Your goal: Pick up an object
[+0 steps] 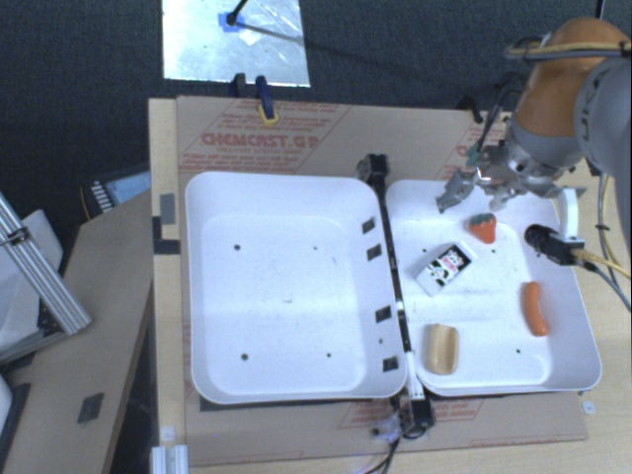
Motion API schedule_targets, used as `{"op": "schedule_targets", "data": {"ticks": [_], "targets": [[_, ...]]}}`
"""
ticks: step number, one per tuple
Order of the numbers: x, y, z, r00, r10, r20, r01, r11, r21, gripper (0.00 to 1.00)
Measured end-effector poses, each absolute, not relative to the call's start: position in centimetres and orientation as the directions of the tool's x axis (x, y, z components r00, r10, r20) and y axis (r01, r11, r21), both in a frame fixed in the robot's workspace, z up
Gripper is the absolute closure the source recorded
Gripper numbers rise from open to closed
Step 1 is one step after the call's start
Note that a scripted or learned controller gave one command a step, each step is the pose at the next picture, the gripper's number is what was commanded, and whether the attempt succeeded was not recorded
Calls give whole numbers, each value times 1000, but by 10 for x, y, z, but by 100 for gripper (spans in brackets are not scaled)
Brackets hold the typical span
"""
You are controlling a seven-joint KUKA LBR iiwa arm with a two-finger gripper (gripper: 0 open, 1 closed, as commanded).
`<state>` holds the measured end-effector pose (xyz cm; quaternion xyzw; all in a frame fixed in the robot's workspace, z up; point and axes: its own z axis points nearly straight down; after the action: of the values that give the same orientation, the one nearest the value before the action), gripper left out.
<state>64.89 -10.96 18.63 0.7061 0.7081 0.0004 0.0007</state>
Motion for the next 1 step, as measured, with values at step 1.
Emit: {"op": "schedule_targets", "data": {"ticks": [1], "targets": [[595,-140,362,1,1000,-5,1000,-1,20,0]]}}
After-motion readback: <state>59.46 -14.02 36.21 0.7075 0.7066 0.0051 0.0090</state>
